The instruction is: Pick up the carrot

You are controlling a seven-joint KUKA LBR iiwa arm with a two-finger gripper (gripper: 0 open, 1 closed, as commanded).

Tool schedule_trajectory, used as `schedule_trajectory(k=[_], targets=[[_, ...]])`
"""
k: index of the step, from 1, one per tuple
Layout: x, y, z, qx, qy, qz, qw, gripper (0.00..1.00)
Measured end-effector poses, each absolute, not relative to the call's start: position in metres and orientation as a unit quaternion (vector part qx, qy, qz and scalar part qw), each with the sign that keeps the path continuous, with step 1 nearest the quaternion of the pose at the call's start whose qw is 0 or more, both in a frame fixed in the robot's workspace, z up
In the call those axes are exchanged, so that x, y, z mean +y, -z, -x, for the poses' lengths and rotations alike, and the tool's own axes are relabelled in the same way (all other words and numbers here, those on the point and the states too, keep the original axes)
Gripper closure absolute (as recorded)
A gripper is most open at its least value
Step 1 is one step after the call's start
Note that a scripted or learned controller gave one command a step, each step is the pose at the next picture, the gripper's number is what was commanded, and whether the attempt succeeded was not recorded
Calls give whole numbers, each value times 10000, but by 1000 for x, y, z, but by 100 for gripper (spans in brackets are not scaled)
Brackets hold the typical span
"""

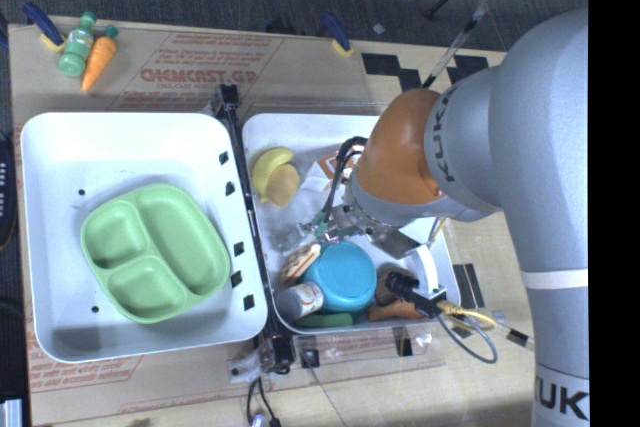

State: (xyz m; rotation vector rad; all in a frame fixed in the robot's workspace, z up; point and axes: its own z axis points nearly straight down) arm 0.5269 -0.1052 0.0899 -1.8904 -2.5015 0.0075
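Two white bins on a cardboard-covered bench: left bin holds one green divided plate, right bin one blue bowl below the gripper (open or closed: cannot tell); one carrot lies outside, beyond the left bin's far corner.

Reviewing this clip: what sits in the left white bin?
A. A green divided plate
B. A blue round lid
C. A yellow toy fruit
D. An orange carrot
A: the green divided plate lies in the left white bin, while the blue round item and the yellow toy are in the right bin.
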Motion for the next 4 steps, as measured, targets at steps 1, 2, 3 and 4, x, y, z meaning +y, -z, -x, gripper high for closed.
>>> schedule_trajectory(k=[1,2,3,4], targets=[[-103,-100,-528,-8024,-32,5968,41,100],[-107,-92,-493,-7140,-3,7001,14,100],[-161,-141,-478,-8111,-1,5850,13,100],[-195,-247,-478,-8405,-10,5418,-24,100]])
